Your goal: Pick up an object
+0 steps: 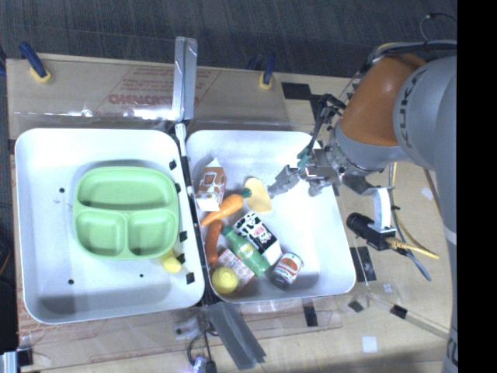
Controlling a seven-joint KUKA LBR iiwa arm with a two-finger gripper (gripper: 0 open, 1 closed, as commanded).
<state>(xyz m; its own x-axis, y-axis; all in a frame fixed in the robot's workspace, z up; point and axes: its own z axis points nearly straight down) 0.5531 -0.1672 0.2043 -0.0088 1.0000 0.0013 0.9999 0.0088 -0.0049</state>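
Left-hand shallow white plastic bin (39, 208): holds a pale green moulded plastic tray (126, 212) with three compartments, smooth and matte, rounded at the corners. A small yellow ball (171, 264) lies just off the tray's 5 o'clock corner, against the divider between the bins.

Right-hand shallow white plastic bin (330, 239): contents are clustered toward its 8 o'clock side. Noted there:
- a small brown-and-white printed carton (210, 186), boxy, at the top of the cluster;
- an orange carrot-shaped item (223, 207), smooth and tapered, just below the carton, and a second orange piece (212, 242) below that;
- a pale yellow rounded piece (258, 195) at the cluster's 2 o'clock edge;
- a black-and-white patterned box (257, 231);
- a green bottle (247, 256) lying on its side;
- a round yellow lemon-like fruit (225, 280) at 6 o'clock;
- a small cylindrical can with a red-and-white label (286, 269), tilted, at 4 o'clock of the cluster.

The grey metal two-finger gripper (281, 182) sits over the right bin, just at 3 o'clock of the pale yellow piece, its tip close to or touching it; contact cannot be confirmed. The degree of opening cannot be told. Nothing is seen held between its tips.
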